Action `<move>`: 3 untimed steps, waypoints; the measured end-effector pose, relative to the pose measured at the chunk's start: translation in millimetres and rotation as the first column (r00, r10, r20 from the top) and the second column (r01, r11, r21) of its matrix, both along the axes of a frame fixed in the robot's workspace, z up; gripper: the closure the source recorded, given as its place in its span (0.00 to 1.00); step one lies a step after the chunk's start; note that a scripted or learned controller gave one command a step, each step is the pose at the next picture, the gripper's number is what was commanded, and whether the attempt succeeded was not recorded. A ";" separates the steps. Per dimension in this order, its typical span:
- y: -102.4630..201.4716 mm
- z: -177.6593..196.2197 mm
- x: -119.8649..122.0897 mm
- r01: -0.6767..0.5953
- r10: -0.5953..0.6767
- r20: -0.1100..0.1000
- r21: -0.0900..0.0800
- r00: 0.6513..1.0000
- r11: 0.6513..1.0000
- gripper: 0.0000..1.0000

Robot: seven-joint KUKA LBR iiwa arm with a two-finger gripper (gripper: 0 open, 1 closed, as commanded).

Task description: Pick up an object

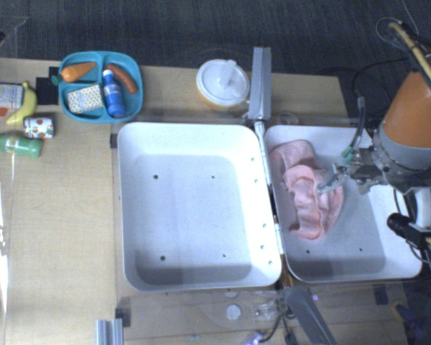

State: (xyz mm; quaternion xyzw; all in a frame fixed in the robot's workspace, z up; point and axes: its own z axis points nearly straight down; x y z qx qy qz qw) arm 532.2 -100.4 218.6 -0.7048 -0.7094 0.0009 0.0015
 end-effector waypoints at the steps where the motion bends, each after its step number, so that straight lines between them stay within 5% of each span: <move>1: 13.8 -124.8 19.1 -0.085 0.085 0.006 -0.001 0.996 0.996 0.00; 2: 5.7 -130.1 98.2 -0.134 0.134 0.016 -0.005 0.991 0.991 0.00; 3: -34.9 -84.8 83.8 0.091 -0.091 0.003 -0.001 0.996 0.996 0.00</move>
